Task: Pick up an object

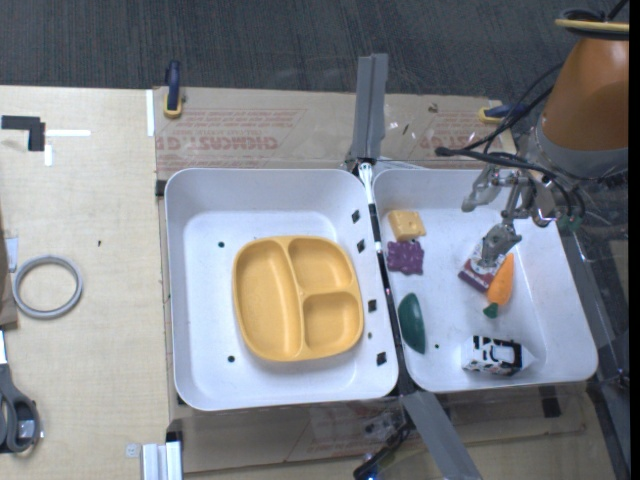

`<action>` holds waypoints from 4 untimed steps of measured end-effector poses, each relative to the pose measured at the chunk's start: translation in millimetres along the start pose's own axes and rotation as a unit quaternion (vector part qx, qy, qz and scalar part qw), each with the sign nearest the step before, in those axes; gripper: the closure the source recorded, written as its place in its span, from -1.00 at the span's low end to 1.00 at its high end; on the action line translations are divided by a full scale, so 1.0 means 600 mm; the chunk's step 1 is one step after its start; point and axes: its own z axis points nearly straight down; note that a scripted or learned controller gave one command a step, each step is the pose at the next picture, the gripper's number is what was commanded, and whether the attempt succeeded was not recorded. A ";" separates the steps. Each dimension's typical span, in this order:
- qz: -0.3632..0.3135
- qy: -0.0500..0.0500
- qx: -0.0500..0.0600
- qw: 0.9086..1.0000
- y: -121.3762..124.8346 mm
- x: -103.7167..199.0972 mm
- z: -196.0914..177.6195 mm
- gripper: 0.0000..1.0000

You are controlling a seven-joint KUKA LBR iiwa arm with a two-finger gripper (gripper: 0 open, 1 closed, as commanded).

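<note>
We take this for a robotics lab or test cell rather than a home or kitchen. Two shallow white bins (270, 298) sit side by side on a pale wooden bench (80, 228), fixed over taped cardboard (260, 133) with clamps (173, 88). A grey arm with an orange band (590, 78) trails bundled cables (510, 118). A roll of tape (44, 286) and what may be scissors (18, 418) lie on the bench. Dark carpet (300, 18) covers the floor beyond.
</note>
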 end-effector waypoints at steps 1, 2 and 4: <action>-0.157 -0.001 0.000 0.988 -0.066 0.121 0.162 -1.00; -0.163 -0.001 0.000 0.987 -0.130 0.023 0.134 -1.00; -0.012 -0.011 0.002 1.000 -0.142 0.041 0.153 1.00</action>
